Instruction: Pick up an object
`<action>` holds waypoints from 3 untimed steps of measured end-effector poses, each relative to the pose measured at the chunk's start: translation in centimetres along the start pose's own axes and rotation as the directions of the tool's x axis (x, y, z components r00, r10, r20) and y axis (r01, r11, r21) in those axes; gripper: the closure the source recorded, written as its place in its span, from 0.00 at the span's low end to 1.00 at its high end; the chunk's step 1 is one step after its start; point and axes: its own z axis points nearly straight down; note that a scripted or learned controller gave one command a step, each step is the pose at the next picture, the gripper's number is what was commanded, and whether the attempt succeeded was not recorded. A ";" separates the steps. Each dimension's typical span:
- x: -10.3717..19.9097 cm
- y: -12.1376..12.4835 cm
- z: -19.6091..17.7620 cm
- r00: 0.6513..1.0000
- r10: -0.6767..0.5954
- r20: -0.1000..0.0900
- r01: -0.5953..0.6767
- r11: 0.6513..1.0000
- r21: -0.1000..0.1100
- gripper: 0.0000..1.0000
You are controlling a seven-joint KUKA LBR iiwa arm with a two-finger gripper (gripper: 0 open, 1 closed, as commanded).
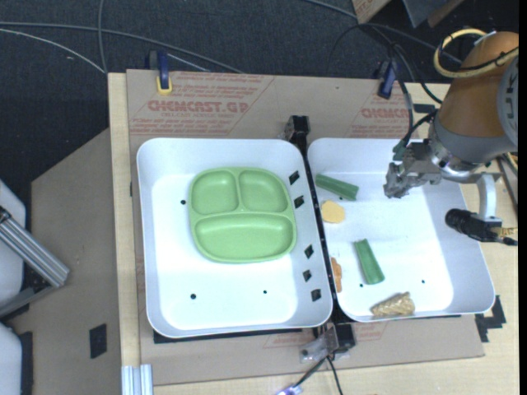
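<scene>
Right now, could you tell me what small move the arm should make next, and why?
Probably slide the gripper left and down toward the upper green piece. It hovers in the right bin holding nothing visible, and that piece lies nearest it, apart from the other items.

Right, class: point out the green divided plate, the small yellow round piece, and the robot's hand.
green divided plate (242, 235), camera view, floor of its large lower compartment.
small yellow round piece (333, 212), camera view, middle of its top face.
hand (398, 183), camera view, at its fingertips over the right bin.
</scene>
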 end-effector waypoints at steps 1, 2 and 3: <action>-0.8 0.9 -5.3 1.000 0.000 0.000 0.000 1.000 0.000 1.00; -0.8 1.0 -6.8 1.000 0.001 -0.001 -0.001 1.000 0.004 1.00; 4.4 0.3 -5.7 1.000 -0.004 -0.005 0.004 1.000 0.011 1.00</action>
